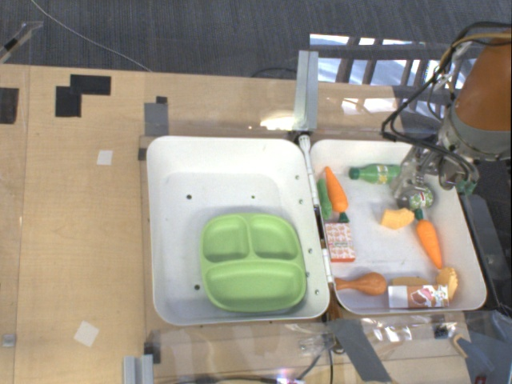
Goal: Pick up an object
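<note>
The grey arm with its orange band comes in from the right, and its gripper (417,190) hangs low over the far right part of the right white bin (364,256). Whether the gripper is spread or pressed together cannot be told from this angle, and nothing can be seen pinched in it.

Just left of the gripper lies a green plastic bottle (374,172) on its side, near the bin's far wall. Just near of the gripper sits a small yellow wedge-shaped piece (397,218), and beside that on the right a bright orange toy carrot (430,242) points toward the near edge. A second orange carrot (335,190) lies along the bin's left wall, with a long green vegetable (323,198) pressed against it and a small red-and-white packet (340,242) just near of them. Along the near wall rest a tan pear-shaped gourd (362,284) and a labelled bottle with a white cap (418,295).

The left white bin (184,166) holds a light green divided plastic plate (253,262) toward its near side. Both bins rest on the pale wooden worktop (72,238).
</note>
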You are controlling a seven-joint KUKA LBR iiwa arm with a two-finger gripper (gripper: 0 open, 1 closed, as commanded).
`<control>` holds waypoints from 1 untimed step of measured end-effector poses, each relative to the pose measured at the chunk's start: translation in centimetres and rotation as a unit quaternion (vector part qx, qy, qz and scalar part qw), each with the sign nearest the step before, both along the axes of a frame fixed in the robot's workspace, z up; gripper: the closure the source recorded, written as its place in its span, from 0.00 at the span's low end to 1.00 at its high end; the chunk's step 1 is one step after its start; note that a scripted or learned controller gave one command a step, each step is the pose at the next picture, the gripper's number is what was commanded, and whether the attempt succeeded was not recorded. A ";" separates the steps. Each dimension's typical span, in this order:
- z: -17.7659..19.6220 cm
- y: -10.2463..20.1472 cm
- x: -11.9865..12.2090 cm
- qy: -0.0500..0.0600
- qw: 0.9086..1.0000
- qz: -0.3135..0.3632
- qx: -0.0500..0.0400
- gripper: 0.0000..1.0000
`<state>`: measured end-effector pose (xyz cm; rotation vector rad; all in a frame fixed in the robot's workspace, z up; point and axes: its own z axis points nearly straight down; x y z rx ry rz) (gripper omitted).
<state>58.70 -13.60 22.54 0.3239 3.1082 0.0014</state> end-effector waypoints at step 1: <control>0.7 -0.1 0.1 0.000 1.000 0.001 0.000 1.00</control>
